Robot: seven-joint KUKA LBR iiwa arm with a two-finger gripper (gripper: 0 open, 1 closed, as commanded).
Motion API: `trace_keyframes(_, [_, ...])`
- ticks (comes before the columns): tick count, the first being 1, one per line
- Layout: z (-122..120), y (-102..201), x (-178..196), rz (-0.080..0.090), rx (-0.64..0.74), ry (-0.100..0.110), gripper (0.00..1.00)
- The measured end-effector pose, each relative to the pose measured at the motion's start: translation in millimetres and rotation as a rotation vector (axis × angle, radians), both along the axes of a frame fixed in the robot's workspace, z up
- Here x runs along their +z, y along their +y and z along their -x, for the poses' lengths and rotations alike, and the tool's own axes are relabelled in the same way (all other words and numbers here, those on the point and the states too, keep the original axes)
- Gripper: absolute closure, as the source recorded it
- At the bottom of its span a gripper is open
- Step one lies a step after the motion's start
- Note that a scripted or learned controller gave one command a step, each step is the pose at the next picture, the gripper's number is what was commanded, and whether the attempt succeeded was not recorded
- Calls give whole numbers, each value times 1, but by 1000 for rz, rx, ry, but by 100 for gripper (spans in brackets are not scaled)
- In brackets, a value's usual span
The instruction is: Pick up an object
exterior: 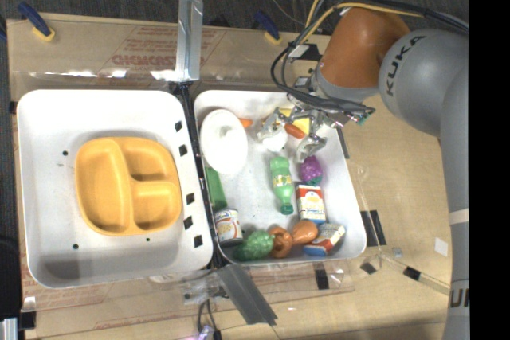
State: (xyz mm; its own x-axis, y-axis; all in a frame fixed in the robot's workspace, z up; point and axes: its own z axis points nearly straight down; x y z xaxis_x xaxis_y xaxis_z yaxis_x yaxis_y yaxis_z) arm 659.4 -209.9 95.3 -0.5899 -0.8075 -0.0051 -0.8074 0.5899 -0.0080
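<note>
Presently the gripper (307, 127) hangs low over the right bin's (356, 203) far corner, among crowded small items; its grip cannot be told; the green bottle (280, 183) and purple grape toy (310, 169) lie just nearer; clutter could jam or deflect a grasp

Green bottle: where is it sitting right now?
The green bottle lies in the middle of the right bin, between the white lid and the purple grapes, above the small carton.

Illumination is even and moderately bright from overhead. The white bins (32, 171) show mild glare on their floors. Soft shadows fall beneath the arm (414, 76) and inside the yellow tray (127, 183). Focus is slightly soft overall.
</note>
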Motion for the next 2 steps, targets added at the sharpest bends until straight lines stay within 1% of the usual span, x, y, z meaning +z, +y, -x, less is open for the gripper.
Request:
trace_keyframes(1, [72,5,-1,-3,-19,3,0])
trace_keyframes(2, [117,32,-3,-3,-138,10,0])
